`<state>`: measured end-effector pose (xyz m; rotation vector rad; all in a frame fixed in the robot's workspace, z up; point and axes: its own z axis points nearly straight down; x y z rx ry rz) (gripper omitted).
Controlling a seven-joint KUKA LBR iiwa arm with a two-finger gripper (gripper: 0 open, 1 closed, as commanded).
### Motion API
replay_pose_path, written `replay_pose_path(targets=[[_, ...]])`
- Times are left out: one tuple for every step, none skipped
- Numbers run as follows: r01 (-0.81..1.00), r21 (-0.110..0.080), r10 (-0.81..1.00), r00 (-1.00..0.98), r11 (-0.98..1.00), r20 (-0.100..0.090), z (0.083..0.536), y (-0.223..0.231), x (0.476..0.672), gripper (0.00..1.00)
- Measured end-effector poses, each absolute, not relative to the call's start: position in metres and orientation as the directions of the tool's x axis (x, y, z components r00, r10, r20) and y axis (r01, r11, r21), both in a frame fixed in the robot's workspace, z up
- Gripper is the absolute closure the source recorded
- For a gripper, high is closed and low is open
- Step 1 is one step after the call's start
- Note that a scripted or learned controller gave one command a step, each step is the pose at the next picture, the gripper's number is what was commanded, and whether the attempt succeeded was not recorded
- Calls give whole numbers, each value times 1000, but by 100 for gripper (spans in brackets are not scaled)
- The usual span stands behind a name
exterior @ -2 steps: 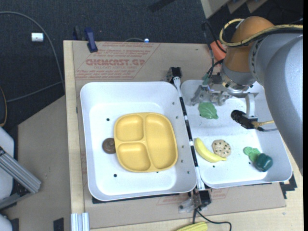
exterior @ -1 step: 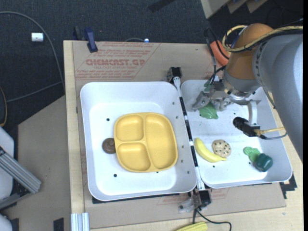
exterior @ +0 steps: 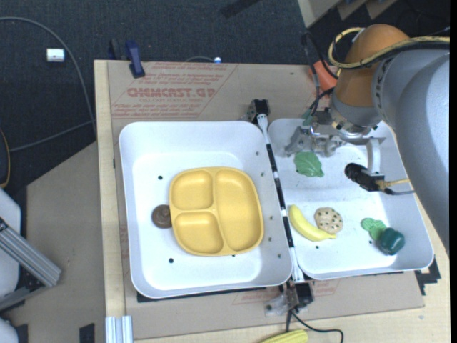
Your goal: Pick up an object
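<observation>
Green, crinkled and leaf-like, the soft toy piece (exterior: pixel 309 164) lies at the far end of my right white bin (exterior: pixel 407 256), just under my two-finger gripper (exterior: pixel 312 143), whose spread fingers grip nothing, so the pick remains undone.

Robotics lab — arm (exterior: pixel 410 70), bins (exterior: pixel 139 148)
</observation>
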<state>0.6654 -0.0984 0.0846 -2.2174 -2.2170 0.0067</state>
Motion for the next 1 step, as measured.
replay_pose_path(targets=[[1000,-2,1000,1,-1,0,85,-94,648,0]])
